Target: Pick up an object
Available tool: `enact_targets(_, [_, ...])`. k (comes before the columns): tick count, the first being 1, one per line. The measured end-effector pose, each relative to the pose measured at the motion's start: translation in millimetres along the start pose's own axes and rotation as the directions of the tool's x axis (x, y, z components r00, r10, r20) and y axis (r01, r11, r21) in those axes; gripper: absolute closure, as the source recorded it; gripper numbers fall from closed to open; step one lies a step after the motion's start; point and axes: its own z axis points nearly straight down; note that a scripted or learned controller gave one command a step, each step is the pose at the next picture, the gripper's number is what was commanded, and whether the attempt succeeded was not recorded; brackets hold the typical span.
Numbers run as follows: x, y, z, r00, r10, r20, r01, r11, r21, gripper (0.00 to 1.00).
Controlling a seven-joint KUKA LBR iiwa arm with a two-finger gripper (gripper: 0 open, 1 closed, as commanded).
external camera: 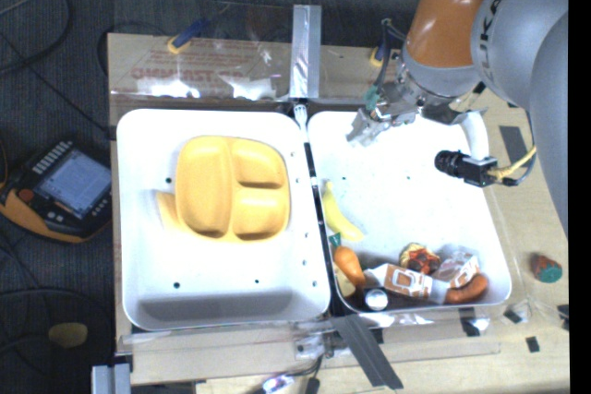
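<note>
Gripper [367, 126] hangs over the far left corner of the right bin [416, 189]; can't tell its state from this angle, nothing visibly held. Pickable stuff sits well apart from it along the bin's near edge: banana [334, 212] against the left wall, carrot [349, 267], small packets [429, 272] and a sausage [466, 288]. Left bin [138, 226] holds a yellow divided tray [231, 186].

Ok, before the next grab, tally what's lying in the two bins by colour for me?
Yellow: 2, the divided tray in the left bin and the banana in the right bin.
Orange: 2, the carrot and the sausage-shaped piece.
Mixed-colour packets, heaped together so the count is rough: 3.
Total: 7.
</note>
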Motion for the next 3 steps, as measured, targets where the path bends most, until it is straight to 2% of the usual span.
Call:
enact_targets(1, [-19, -42, 4, 1.000, -0.007, 0.002, 0.007, 1.000, 0.001, 1.00])
enact_targets(2, [-10, -52, 41, 1.000, 0.014, 0.002, -0.014, 1.000, 0.001, 1.00])
enact_targets(3, [-18, 12, -11, 1.000, -0.018, 0.002, 0.018, 1.000, 0.000, 1.00])
